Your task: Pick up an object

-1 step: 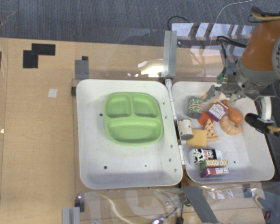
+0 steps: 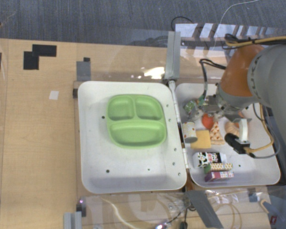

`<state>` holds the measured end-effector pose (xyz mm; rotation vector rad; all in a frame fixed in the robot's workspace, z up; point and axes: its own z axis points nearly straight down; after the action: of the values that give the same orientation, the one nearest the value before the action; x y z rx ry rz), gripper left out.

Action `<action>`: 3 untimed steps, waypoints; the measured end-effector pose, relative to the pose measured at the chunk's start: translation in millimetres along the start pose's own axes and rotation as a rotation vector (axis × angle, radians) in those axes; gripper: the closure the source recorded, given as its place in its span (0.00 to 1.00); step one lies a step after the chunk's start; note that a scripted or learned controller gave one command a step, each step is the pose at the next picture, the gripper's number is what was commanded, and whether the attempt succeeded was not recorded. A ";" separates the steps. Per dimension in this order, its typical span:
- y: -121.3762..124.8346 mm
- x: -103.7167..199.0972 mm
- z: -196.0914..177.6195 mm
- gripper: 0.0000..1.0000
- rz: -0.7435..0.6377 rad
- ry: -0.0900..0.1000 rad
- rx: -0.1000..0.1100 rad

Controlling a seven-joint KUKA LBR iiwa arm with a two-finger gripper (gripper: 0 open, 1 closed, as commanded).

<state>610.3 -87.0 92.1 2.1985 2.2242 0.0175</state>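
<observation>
My gripper [image 2: 210, 111] reaches down into the right bin [image 2: 271, 175], near its back left part. Its tip is just above a red-orange round object [image 2: 208, 122]. Close by lie a green leafy piece [image 2: 189, 107], a small pale can [image 2: 189, 130], a yellow cheese wedge [image 2: 203, 139], a pizza-like slice [image 2: 217, 134] and a tan bread piece [image 2: 232, 127]. Nearer the front are a black-and-white carton [image 2: 210, 158] and a purple box [image 2: 219, 175]. Nothing can be seen between the gripper's tips.
The left bin [image 2: 93, 166] holds a green divided plate [image 2: 136, 120] at its middle. A raised divider [image 2: 178, 128] separates the two bins. The grey arm with its orange band [image 2: 238, 73] covers the right bin's back right corner.
</observation>
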 end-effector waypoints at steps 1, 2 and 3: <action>14.6 -5.9 0.7 0.00 0.038 0.003 0.008; 51.0 -1.5 5.8 0.00 0.084 0.005 0.056; 61.8 -0.1 -12.2 1.00 0.071 -0.002 0.011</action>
<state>671.8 -86.4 105.4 2.2806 2.1498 0.0035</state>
